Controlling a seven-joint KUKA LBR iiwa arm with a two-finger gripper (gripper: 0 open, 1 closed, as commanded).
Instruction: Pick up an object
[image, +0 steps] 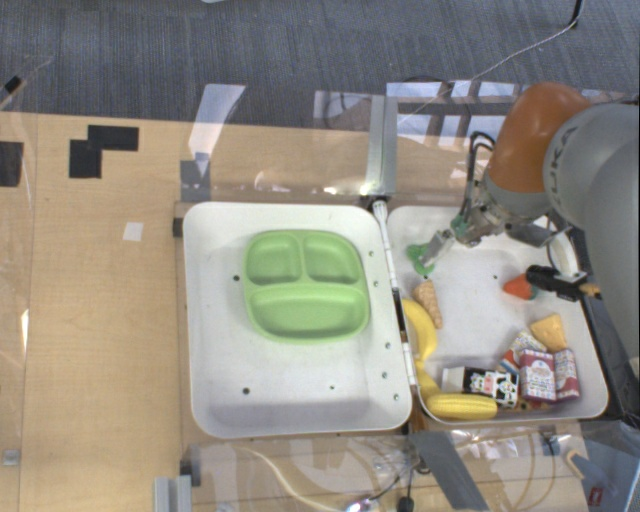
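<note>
1: Two bins are shown; what does each hold?

2: The left bin holds a green plate with three wells, lying flat. The right bin holds the loose items.

1: Where is the gripper?

2: The gripper hangs over the far left part of the right bin. It reaches leftward and toward the near side from the arm, whose orange band lies at the far right.

1: Is it released or clenched?

2: That cannot be told at this slant.

1: And the thing at its tip?

2: A small green piece sits right at the tip, close to the bin's left wall. Its long axis seems to run from near-left to far-right, in line with the gripper. Whether it is grasped or merely touched cannot be told.

1: What lies around it?

2: Just on the near side is a tan cone, long axis near to far, narrow end toward the near side. Next comes a banana, curving along the left wall. A second banana lies left to right along the near wall. A cow-print carton lies on its side beside it, with red cartons to the right. A yellow wedge sits farther back, and a red piece lies beyond that.
</note>
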